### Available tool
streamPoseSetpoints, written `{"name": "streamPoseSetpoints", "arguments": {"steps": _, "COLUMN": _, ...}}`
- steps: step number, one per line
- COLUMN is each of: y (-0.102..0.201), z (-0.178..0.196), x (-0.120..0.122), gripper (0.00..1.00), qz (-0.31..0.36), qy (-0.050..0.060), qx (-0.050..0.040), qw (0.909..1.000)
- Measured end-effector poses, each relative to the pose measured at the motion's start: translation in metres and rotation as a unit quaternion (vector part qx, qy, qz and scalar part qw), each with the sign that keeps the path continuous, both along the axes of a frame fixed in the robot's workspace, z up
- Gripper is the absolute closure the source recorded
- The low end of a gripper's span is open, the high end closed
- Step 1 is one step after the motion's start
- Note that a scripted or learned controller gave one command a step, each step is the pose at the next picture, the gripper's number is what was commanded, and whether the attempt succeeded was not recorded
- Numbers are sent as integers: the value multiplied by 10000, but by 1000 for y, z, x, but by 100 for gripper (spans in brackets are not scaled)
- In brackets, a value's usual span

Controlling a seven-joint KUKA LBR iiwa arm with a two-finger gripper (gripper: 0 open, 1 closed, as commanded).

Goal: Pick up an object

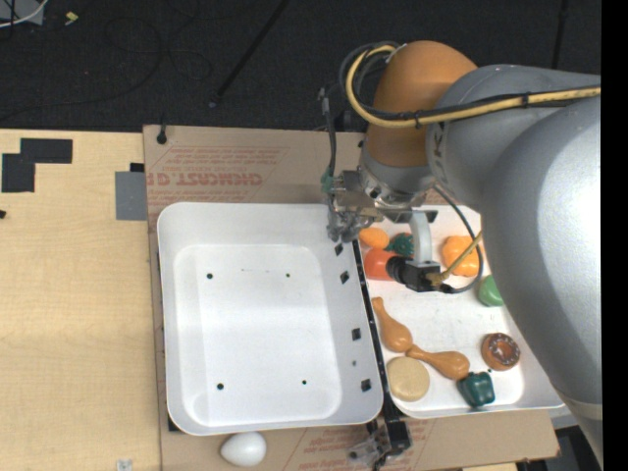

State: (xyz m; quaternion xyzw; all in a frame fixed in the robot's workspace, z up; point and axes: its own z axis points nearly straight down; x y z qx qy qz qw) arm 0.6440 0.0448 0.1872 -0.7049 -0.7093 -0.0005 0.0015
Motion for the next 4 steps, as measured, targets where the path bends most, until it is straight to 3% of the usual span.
{"name": "streamPoseSetpoints", "arguments": {"steps": 1, "y": -3, "z": 10, "x": -1, "gripper": 100, "qz": -3, "qy": 19, "qx": -18, "qw": 10000}}
{"name": "streamPoseSetpoints", "arguments": {"steps": 2, "y": -3, "z": 9, "x": -1, "gripper": 0, "qz": 3, "qy": 25, "qx": -22, "qw": 10000}}
{"name": "streamPoseSetpoints", "arguments": {"steps": 3, "y": 65, "z": -1, "x": -11, "gripper": 0, "qz": -9, "qy": 18, "qx": -3, "qw": 10000}}
{"name": "streamPoseSetpoints", "arguments": {"steps": 4, "y": 153, "z": -62, "x": -2, "gripper": 0, "qz": 0, "qy": 23, "qx": -9, "qw": 10000}}
